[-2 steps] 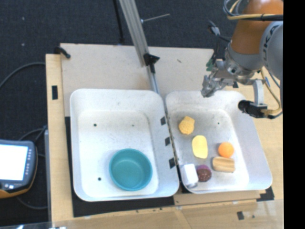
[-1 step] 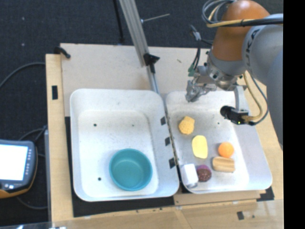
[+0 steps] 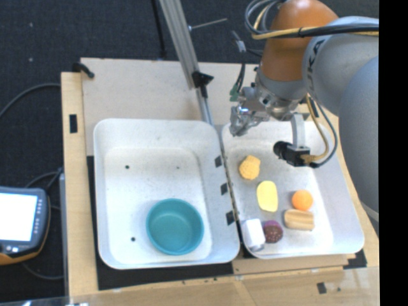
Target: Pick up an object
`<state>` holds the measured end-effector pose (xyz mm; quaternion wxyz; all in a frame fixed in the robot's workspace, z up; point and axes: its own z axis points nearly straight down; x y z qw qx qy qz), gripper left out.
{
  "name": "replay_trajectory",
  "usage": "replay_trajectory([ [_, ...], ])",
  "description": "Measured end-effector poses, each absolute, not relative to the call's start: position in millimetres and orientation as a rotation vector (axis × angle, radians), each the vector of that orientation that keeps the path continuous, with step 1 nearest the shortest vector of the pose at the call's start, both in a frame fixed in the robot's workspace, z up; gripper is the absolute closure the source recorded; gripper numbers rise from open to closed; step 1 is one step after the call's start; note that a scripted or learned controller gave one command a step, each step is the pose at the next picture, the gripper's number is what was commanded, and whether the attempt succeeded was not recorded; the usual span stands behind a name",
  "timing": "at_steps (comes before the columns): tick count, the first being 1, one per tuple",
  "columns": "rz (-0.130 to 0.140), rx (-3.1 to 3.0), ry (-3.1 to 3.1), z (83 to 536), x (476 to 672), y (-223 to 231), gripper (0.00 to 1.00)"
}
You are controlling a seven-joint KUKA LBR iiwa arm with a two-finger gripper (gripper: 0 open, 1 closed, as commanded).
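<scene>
My gripper hangs over the far left corner of the right bin, above and a little left of a bumpy yellow-orange ball. Nothing shows between its fingers. Further along the right bin lie a pale yellow oval piece, a small orange, a tan bread-like roll, a dark purple round thing and a white cylinder at the near left corner. A teal bowl sits in the left bin, near its front.
A slanted aluminium post rises behind the bins, ending at a black clamp near the divider. A black cable connector hangs from the arm over the right bin. A tablet-like screen lies off the bench at the left.
</scene>
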<state>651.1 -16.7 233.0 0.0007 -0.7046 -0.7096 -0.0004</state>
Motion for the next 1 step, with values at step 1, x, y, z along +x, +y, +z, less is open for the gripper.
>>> replay_trajectory([
  [1, -0.003, -2.211, -2.229, 244.7, 636.3, 41.6, 1.0],
])
